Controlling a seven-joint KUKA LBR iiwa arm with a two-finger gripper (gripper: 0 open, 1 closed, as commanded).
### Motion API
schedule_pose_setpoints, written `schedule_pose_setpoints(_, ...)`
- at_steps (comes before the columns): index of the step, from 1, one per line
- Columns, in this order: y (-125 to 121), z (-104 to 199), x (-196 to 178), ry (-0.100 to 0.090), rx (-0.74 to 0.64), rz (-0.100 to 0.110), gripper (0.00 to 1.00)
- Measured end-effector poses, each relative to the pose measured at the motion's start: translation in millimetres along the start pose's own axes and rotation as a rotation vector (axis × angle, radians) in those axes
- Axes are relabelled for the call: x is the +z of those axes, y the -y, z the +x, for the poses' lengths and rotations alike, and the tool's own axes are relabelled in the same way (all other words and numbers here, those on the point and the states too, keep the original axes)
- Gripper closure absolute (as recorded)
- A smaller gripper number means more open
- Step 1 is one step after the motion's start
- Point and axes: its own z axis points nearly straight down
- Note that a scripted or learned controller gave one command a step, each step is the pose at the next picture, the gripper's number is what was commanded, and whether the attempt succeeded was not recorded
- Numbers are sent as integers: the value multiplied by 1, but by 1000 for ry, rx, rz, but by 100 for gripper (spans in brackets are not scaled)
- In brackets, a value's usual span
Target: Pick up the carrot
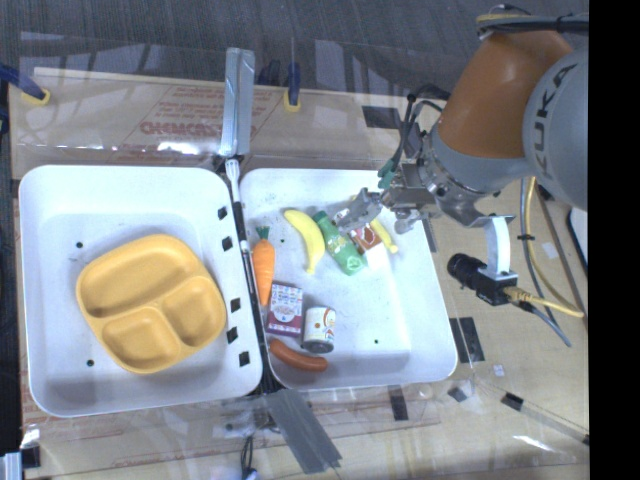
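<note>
Reach left for the carrot [263, 271]
Your pincer [352, 214] hovers near the banana [304, 236]; its opening can't be judged, so lower squarely over the carrot's middle

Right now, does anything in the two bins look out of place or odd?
Nothing looks spilled or damaged. The can lies on its side next to the small box in the right bin. The carrot lies against that bin's left wall, while the gripper is over the green item, not the carrot.

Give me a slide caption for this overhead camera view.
Gripper hovers over green bottle; carrot lies untouched.
</note>
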Motion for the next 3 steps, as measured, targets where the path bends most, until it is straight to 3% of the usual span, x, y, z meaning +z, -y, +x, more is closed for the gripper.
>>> schedule_pose_setpoints(1, 24, 53, 78, 0, 139, 2, 0)
schedule_pose_setpoints(2, 29, 11, 177, -1, 417, 3, 0)
schedule_pose_setpoints(3, 62, 19, 187, -7, 752, -13, 0)
